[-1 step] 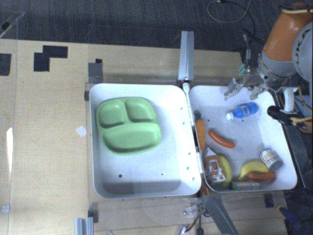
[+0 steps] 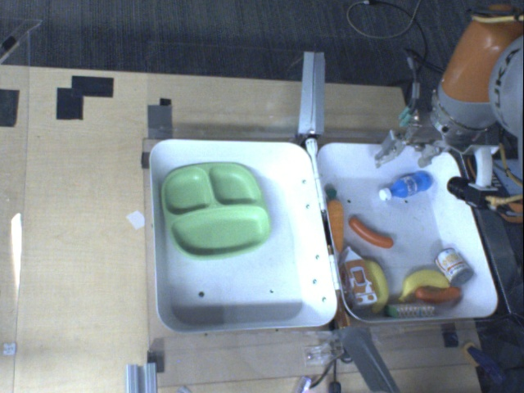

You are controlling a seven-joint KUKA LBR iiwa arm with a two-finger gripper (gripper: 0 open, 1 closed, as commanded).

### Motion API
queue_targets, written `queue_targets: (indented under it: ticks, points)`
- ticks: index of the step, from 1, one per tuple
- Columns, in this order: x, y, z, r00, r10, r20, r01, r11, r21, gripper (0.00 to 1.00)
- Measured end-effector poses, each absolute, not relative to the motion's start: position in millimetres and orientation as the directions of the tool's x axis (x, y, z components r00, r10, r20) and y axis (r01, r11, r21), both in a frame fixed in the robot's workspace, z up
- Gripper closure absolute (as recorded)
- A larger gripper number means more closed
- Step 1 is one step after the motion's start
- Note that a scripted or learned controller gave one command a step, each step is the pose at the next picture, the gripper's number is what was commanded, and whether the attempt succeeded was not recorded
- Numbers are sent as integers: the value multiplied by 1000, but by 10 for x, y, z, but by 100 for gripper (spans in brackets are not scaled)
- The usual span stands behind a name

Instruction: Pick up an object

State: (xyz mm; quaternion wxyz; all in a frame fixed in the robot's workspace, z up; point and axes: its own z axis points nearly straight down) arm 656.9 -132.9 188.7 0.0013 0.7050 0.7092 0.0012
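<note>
My gripper point(image 2: 408, 148) hangs over the far part of the right bin point(image 2: 471, 219), fingers spread open with nothing between them. Just below it in the view lies a small blue bottle point(image 2: 408, 186) with a white cap, apart from the fingers. An orange-red sausage point(image 2: 370, 232) rests in the middle of the bin. A carrot point(image 2: 336, 224) lies along the bin's left wall. At the near end sit a banana point(image 2: 425, 281), a small can point(image 2: 452, 265), a yellow fruit with a brown carton point(image 2: 364, 282) against it, and a red pepper point(image 2: 435, 295).
The left bin point(image 2: 286, 301) holds a green divided plate point(image 2: 215, 207). A metal post point(image 2: 312, 97) stands between the bins at the far side. Cables and a black fitting point(image 2: 483, 193) hang by the right bin's right rim.
</note>
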Motion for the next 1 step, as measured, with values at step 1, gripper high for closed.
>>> queue_targets:
  ticks: [1]
  points:
    - [6447, -1970, 872, 153, 988, -1, 988, -153, 7, 0]
